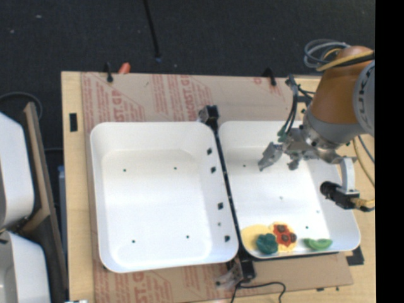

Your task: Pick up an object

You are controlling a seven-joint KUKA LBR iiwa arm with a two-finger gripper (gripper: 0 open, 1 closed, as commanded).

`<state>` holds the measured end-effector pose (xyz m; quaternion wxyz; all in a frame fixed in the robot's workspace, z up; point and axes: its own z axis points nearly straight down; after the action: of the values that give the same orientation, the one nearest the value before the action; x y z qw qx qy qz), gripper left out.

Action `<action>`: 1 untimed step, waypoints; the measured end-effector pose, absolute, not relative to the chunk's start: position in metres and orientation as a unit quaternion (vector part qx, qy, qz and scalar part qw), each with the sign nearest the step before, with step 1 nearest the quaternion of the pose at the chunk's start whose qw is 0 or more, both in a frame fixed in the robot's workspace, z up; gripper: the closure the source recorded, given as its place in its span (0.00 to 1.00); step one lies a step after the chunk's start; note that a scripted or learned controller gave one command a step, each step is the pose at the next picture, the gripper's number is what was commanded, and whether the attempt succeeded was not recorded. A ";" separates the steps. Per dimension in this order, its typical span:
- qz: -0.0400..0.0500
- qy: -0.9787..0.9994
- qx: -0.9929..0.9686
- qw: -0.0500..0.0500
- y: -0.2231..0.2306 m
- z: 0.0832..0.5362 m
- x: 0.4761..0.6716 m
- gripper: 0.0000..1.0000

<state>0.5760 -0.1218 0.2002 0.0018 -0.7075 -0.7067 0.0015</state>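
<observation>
My gripper (281,159) hangs over the upper middle of the right bin (252,194), its two grey fingers spread apart with nothing between them. Several small objects lie along that bin's near edge: a yellow piece (251,237), a dark green lump (266,244), an orange and red piece (284,233) and a bright green piece (318,243). They sit well below the gripper, toward the front of the bin.
The left bin (158,194) sits beside the right one, with a black divider (221,182) running between them. A black fitting (338,194) juts over the right bin's right rim. Brown board (158,96) lies behind both bins.
</observation>
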 end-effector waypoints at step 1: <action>0.000 -0.707 -0.707 0.000 -0.122 0.203 0.577 0.00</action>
<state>0.5773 -0.1217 0.2030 -0.0003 -0.7074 -0.7068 -0.0003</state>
